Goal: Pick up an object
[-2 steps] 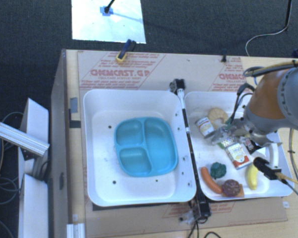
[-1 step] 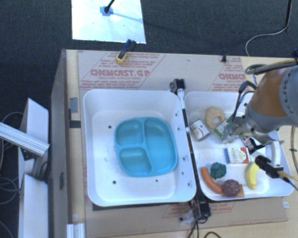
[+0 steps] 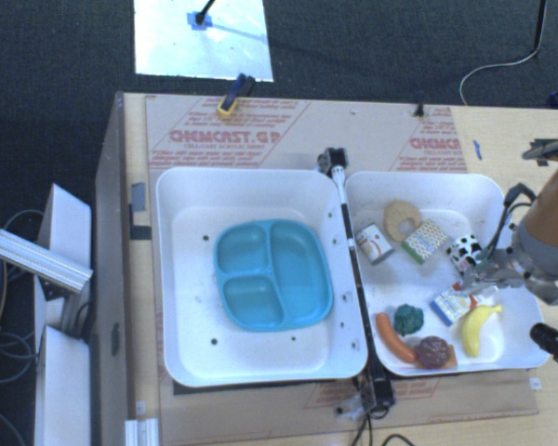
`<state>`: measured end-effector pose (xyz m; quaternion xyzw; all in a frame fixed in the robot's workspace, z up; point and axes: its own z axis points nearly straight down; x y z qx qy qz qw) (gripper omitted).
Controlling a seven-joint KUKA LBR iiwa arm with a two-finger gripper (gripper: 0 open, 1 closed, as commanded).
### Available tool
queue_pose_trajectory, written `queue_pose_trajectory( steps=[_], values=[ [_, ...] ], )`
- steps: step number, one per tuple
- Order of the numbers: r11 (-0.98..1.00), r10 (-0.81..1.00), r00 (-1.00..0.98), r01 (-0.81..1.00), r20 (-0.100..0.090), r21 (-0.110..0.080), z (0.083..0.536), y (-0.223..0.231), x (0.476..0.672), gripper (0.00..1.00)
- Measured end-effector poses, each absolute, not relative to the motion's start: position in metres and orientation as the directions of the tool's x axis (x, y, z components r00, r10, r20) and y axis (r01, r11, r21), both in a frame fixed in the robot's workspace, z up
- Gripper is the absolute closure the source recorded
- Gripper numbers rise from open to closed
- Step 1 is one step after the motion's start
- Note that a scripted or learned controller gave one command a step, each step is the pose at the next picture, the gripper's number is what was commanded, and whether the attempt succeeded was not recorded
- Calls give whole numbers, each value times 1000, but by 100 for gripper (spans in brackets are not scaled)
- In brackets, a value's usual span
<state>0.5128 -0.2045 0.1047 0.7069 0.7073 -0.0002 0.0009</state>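
Two shallow white bins side by side on the bench: left bin (image 3: 181,249) and right bin (image 3: 488,193), touching along the middle. Inside the left bin, a blue divided plate (image 3: 272,275), lying flat near the centre. At the right edge, the grey arm (image 3: 551,230) with orange band, reaching down into the right bin. Gripper (image 3: 474,279) low over the right half of that bin, just above a small blue and white carton (image 3: 451,306) and beside a black and white dice (image 3: 463,249); fingers open or closed, cannot tell. Nothing visibly lifted. In the same bin, in falling size: yellow banana (image 3: 477,327) near the front right, orange carrot (image 3: 393,336) at the front left, beige ring-shaped bagel (image 3: 403,219) toward the back, speckled box (image 3: 424,241) just beside the bagel, dark red berry-like piece (image 3: 433,351) at the front, green broccoli (image 3: 408,319) next to the carrot, small white carton (image 3: 374,244) near the left wall.
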Motion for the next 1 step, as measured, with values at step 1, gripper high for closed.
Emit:
queue_pose_trajectory(
  steps=[1],
  values=[
    [4,1000,-4,1000,0,3,142,-164,545,100]
  ],
)
